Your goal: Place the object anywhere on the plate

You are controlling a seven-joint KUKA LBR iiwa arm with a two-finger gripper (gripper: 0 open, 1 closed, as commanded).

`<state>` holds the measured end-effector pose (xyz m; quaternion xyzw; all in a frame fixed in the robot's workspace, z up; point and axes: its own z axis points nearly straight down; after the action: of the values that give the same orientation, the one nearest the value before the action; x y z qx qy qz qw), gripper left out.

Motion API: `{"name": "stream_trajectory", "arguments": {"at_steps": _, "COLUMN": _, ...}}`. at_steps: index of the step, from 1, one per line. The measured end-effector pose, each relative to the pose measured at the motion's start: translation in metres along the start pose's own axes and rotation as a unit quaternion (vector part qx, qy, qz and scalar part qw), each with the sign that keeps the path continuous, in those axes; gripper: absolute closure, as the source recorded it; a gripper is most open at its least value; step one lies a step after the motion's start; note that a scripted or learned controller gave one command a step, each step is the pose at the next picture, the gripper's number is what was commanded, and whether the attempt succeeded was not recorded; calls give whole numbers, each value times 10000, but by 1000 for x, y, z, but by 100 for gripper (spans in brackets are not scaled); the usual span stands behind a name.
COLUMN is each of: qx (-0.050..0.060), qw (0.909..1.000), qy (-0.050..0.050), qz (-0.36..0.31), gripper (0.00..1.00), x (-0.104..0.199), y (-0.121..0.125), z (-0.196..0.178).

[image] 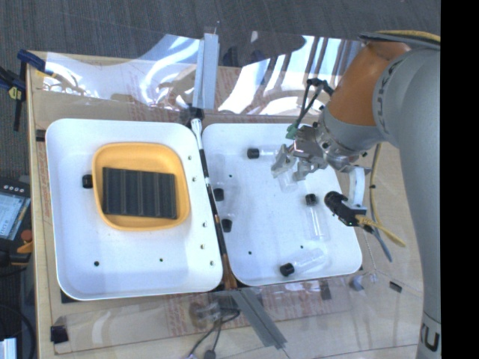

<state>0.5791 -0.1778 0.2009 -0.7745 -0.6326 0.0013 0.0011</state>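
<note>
A yellow plate (138,155) with a dark ridged insert (141,191) lies in the left bin (67,260). In the right bin (247,256) are clear tubes with black caps. One tube (316,219) lies at the right with its cap (310,199) toward the back. Another (308,261) lies near the front edge. A third black cap (253,153) sits at the back. My gripper (290,164) hangs low over the back of the right bin, between the back cap and the right tube. I see nothing held in it.
A small black piece (87,181) lies in the left bin just left of the plate. The ridge between the two bins (212,200) carries two small black pieces. Crumpled clear plastic (165,73) lies behind the bins.
</note>
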Motion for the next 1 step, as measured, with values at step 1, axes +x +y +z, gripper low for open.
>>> {"name": "stream_trajectory", "arguments": {"at_steps": 1, "qx": 15, "qw": 9990, "qy": 4, "qz": -455, "gripper": 100, "x": 28, "y": -82, "z": 26}}
